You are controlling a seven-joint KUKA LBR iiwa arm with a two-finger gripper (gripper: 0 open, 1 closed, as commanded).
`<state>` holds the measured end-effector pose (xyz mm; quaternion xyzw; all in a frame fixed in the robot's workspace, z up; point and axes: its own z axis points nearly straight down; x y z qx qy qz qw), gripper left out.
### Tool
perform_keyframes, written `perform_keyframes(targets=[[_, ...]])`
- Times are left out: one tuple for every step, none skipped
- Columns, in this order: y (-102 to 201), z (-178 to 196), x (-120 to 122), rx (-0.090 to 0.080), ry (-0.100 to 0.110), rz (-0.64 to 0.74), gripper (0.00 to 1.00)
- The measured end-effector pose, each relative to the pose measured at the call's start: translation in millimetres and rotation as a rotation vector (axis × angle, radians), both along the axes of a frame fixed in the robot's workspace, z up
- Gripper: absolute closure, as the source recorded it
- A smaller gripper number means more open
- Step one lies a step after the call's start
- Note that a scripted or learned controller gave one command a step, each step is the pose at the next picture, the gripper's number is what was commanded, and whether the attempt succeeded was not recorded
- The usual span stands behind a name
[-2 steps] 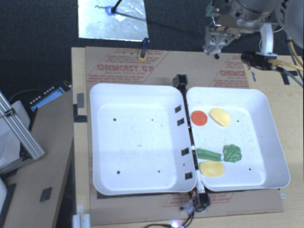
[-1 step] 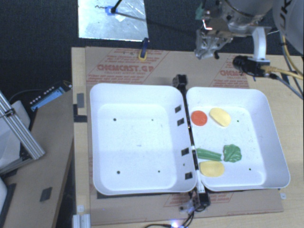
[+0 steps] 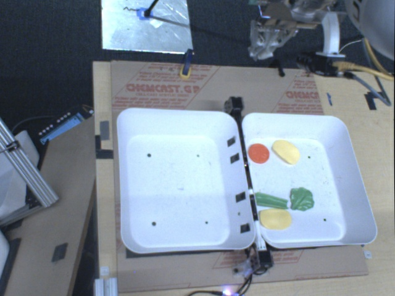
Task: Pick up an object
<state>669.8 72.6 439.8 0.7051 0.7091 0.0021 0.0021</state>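
Two white bins sit on brown board over dark floor; tool state unclear.

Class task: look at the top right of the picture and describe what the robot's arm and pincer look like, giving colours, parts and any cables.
The pincer is a pale grey metal assembly hanging below a silver-grey wrist with small fittings. Behind it the arm is a rounded, light grey shell bearing part of dark lettering. A white bracket curves down beside the wrist to a black fitting, from which yellow cables run off to the right.
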Motion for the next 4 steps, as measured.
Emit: perform_keyframes(targets=[[7.7, 9.7, -1.2, 0.0, 0.003, -0.001, 1.0], [32.8, 16.7, -126.5, 0.004, 0.005, 0.003, 1.0], [-13.6, 2.2, -62.7, -0.002, 0.003, -0.009, 1.0], [-11.4, 26.0, -16.0, -0.001, -0.001, -0.002, 1.0]])
